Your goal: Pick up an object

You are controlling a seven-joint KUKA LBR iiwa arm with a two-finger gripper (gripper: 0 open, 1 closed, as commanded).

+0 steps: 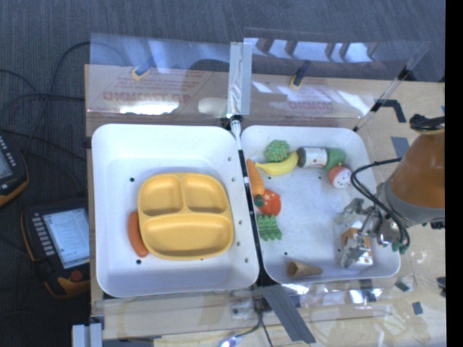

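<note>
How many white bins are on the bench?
2. The left bin holds a yellow divided tray. The right bin holds toy food, such as a banana, with the gripper down in its near right corner.

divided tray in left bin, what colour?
Yellow-orange; the divided tray shows clearly in the camera view.
</note>
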